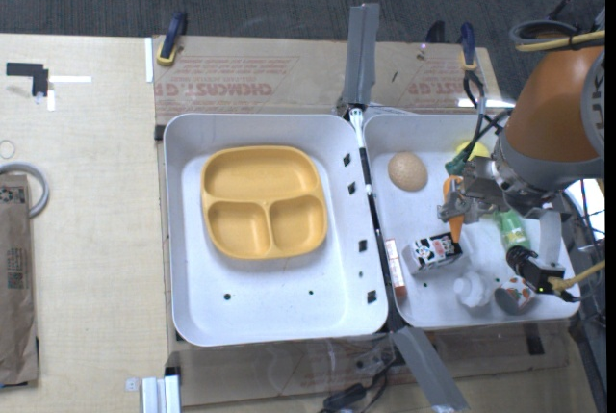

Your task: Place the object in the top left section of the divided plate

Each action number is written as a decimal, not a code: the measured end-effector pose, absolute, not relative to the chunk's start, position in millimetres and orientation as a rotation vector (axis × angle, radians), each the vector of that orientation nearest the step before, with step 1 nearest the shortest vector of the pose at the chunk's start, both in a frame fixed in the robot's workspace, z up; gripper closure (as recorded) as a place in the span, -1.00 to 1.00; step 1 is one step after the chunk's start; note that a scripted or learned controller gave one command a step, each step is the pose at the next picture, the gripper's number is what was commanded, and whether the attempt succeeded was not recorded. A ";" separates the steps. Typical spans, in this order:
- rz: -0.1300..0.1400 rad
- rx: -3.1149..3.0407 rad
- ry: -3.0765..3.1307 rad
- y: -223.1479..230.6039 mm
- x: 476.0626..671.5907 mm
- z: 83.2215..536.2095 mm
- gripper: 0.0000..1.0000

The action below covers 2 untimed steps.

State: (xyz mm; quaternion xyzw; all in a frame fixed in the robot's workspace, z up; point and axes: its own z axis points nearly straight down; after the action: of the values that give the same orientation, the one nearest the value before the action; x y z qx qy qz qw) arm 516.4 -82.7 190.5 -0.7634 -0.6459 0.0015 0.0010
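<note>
Two white bins sat side by side on the bench (pixel 87 238). The left bin (pixel 192 305) held a yellow divided plate (pixel 262 201), one wide section along its far side and two smaller ones nearer the camera; all three sections were bare.

The right bin (pixel 423 305) held a tan egg-shaped object (pixel 408 171), an orange carrot-like piece (pixel 453 214), a small black-and-white carton (pixel 433 252), a green bottle (pixel 512 230), a whitish lump (pixel 474 290) and a small grey-brown item (pixel 513 297).

The arm (pixel 558 108) reached in from the right. The gripper (pixel 469 199) hung over the right bin, just beside the orange piece. Fingers: could not tell whether wide or narrow, nor whether they held anything.
</note>
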 end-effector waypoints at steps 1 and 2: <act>0.006 -2.402 -2.024 -4.7 551.1 190.3 1.00; 0.007 -2.568 -1.808 68.3 596.1 190.3 1.00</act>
State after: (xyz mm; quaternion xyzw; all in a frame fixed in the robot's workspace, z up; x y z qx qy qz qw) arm 596.1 68.3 190.3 -0.8177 -0.5756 0.0022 0.0003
